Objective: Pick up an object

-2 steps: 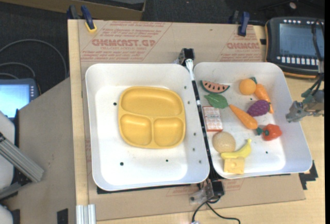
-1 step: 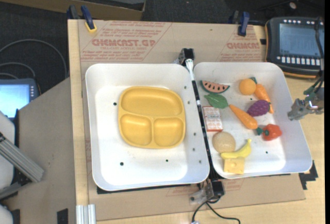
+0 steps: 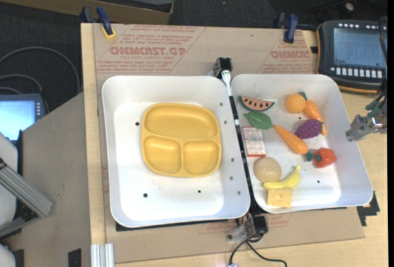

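- Carrot (image 3: pixel 290 138) near the middle of the right bin (image 3: pixel 354 189), long axis slanting, thick end down toward the tomato (image 3: pixel 324 157), thin end up toward the green leaf (image 3: pixel 258 119).
- Gripper (image 3: pixel 364 126) just outside the right bin's right rim, level with the grapes (image 3: pixel 309 129), well apart from the carrot; touching nothing in the bin, nothing seen between the fingers; open or closed cannot be told at this size.
- Around the carrot: grapes just beside it on the right, orange (image 3: pixel 295 103) and a second smaller carrot (image 3: pixel 313 111) above, watermelon slice (image 3: pixel 257 102) up and to the left.
- Left of the carrot: small red-and-white carton (image 3: pixel 253 141); below it a pale round ball (image 3: pixel 267 168), banana (image 3: pixel 285 180) and cheese wedge (image 3: pixel 279 197).
- Between gripper and carrot: grapes and tomato.
- Left of the right bin, touching it: left bin (image 3: pixel 120 192) holding a yellow divided plate (image 3: pixel 181 139).
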Controlling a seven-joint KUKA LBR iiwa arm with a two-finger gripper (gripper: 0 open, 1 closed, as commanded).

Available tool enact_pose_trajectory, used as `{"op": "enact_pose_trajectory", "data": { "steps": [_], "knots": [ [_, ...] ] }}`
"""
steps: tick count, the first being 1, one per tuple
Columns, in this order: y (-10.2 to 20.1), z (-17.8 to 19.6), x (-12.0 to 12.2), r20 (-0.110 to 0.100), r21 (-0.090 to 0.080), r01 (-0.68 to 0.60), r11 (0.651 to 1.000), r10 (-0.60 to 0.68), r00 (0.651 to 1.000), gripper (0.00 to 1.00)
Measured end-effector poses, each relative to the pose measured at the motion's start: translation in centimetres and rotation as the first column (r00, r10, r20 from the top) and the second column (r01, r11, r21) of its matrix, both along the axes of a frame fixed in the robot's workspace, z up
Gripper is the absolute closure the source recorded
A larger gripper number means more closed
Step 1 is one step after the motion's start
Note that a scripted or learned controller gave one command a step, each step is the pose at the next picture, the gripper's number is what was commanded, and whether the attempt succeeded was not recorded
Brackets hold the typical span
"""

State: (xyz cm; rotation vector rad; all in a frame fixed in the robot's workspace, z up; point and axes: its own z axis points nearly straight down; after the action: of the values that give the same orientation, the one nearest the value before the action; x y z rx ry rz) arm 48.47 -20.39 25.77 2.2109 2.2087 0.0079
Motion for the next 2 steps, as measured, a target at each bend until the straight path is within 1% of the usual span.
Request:
{"op": "enact_pose_trajectory", "data": {
  "steps": [1, 2],
  "knots": [
    [0.0, 1.0, 0.1, 0.002, -0.001, 0.000, 1.000, 0.000, 1.000, 1.00],
    [-2.0, -11.5, -0.8, -0.027, 0.012, 0.002, 1.000, -0.002, 1.000, 1.00]
  ]
}}
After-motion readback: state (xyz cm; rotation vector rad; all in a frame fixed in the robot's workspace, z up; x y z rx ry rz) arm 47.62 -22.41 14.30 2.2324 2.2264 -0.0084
